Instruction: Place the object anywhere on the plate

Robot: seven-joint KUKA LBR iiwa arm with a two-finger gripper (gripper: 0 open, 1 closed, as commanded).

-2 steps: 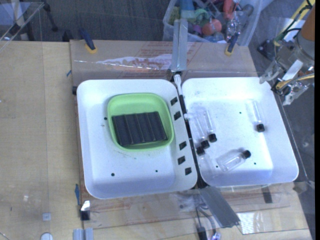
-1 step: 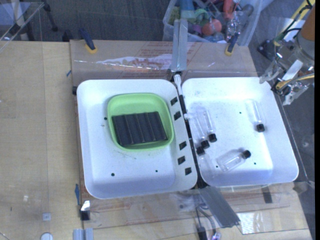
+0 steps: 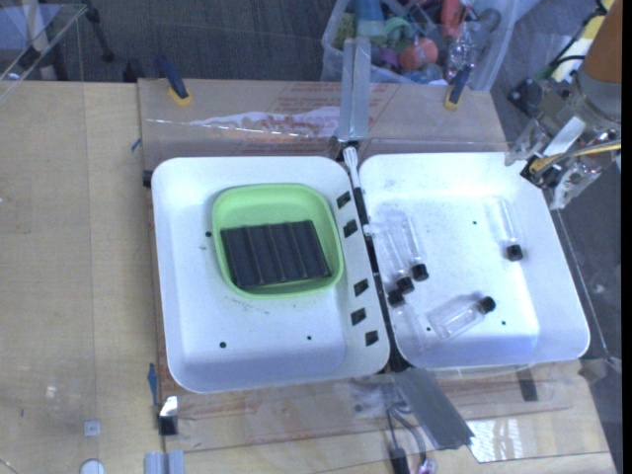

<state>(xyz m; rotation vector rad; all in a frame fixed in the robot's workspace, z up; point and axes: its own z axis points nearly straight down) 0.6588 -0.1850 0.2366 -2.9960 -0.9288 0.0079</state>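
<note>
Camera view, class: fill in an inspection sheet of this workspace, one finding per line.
Surface: two white bins side by side on a wooden bench.
Job's things: green plate in left bin, dark ridged block on it; clear bottles with black caps in right bin.
Clutter: tub of coloured items behind.
Grippers: gripper above right bin's far corner, holding nothing seen.
Cables: wires at front edge.
Surroundings: dark floor.

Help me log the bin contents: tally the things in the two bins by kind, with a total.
Green plate: 1
Dark ridged block on the plate: 1
Clear vials with black caps, right bin: 4, as far as I can tell
Total: 6
</note>
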